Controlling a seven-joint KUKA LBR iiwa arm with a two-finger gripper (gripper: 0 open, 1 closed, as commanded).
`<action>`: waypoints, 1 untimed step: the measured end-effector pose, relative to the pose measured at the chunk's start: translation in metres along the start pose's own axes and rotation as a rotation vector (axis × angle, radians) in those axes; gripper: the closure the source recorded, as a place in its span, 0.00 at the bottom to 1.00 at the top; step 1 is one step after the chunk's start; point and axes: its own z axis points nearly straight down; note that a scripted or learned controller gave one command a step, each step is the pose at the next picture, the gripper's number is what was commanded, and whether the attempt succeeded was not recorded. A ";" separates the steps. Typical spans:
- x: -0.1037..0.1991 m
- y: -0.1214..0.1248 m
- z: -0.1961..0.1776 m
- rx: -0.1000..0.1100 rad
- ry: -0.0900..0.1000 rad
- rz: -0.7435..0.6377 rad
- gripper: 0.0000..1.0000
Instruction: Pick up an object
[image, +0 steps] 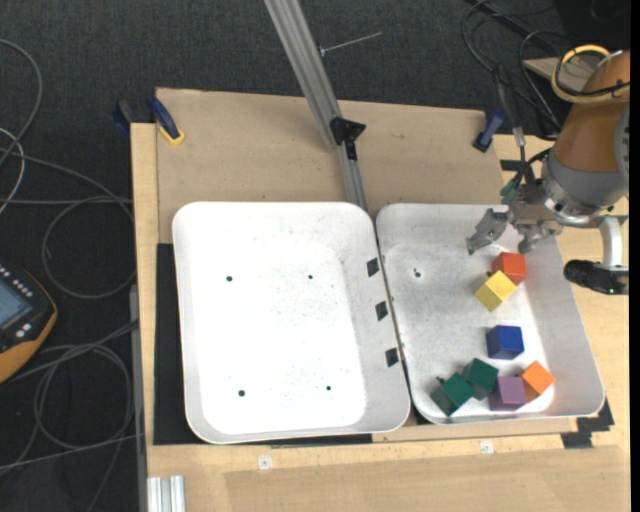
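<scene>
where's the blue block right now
In the camera view the blue block lies in the right bin, toward its right side, below the yellow block and above the purple block and orange block.

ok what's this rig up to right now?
The KUKA arm reaches in from the right, its gripper open above the far end of the right bin, with nothing between its fingers. The orange-red block and yellow block sit just below it. The blue block lies further down, and two green blocks, a purple block and an orange block cluster at the near edge. No pick has been made yet.
</scene>
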 end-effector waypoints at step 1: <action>-0.001 0.010 0.044 -0.008 -0.003 -0.002 0.00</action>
